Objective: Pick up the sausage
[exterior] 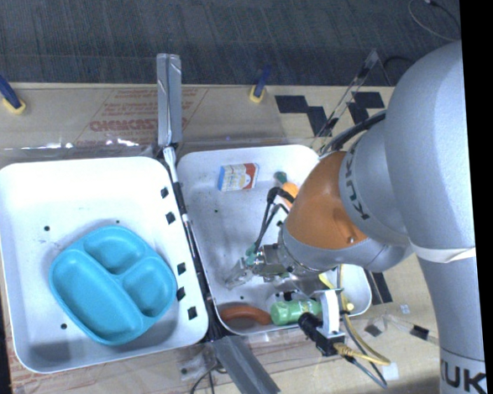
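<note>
The sausage (242, 315) is a short, reddish-brown piece with a rounded, slightly curved outline and a darker shadowed underside, lying flat on the floor of the right bin (203, 203) close to that bin's near edge and near-left corner. Just beside it on its right, toward the near edge, lies a green object (290, 311) with a rounded end, roughly bottle-like; whether the two touch cannot be told. Above the sausage, over the middle of the right bin's floor, hangs the claw (239, 274), a small metallic piece at the end of the wrist, pointing toward the bin's left wall; it is apart from the sausage and nothing shows between its tips, but I cannot tell from this slant whether it stands apart or together. Behind it the arm (373, 200) covers much of the bin's right side, its orange band bulging over the right half and its grey body rising off toward the bench's right edge, with cables trailing by the near-right corner. At the far edge of the right bin lies a small carton (237, 177) in white, blue and orange-red, and a small orange and green item (284, 182) peeks out by the arm. The left bin (23, 250) holds a blue divided plate (111, 282) with three compartments, sitting toward its near side. The bench (72, 111) beyond the bins is brown board with clamps at its far edge.
</note>
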Robot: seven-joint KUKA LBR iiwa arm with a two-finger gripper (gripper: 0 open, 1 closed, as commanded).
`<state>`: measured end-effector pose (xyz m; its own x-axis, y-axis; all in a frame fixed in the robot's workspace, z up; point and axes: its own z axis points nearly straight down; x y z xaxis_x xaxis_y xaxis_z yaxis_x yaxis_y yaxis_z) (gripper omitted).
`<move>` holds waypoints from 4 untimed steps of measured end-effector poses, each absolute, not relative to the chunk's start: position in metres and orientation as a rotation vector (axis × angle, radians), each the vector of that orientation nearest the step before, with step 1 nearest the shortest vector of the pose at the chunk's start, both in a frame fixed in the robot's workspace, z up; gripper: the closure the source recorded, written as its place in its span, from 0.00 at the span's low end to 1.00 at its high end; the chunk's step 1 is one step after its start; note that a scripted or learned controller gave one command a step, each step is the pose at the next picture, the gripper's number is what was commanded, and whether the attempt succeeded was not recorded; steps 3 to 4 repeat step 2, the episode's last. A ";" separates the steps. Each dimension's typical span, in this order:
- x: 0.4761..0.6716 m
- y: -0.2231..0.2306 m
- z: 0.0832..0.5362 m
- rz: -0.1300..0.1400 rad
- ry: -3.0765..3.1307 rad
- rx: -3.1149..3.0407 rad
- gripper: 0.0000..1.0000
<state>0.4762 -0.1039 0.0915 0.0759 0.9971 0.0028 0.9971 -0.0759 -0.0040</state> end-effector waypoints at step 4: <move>0.476 -0.104 0.092 0.001 -2.132 -2.301 0.00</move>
